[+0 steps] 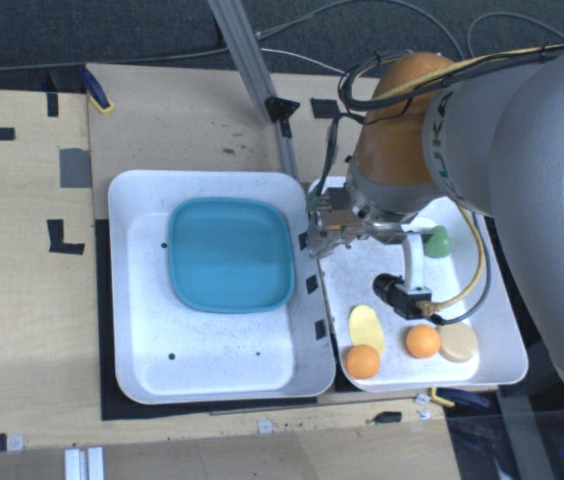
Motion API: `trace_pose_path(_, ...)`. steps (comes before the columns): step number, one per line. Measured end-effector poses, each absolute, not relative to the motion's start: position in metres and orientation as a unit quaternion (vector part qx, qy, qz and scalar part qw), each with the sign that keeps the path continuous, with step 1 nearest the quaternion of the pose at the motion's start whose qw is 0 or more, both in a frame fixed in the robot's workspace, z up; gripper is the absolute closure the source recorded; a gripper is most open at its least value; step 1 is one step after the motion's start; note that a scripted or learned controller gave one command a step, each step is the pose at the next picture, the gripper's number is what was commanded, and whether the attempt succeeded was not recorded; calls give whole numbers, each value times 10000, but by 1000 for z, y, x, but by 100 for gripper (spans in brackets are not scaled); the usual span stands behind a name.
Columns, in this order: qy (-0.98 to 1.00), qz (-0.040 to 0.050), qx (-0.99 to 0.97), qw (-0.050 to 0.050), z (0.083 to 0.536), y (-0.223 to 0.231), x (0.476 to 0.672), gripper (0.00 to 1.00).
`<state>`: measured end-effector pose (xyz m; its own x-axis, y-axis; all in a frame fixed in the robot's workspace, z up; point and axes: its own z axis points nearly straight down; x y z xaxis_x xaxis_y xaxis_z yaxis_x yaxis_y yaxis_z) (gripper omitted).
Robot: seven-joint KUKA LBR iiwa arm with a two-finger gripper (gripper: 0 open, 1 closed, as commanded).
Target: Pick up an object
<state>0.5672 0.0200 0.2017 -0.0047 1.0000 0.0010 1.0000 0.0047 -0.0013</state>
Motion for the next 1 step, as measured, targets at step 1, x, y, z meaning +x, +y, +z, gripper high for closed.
trace_pose_path(1,-7085,-2,-7057,5,213,63,561,100)
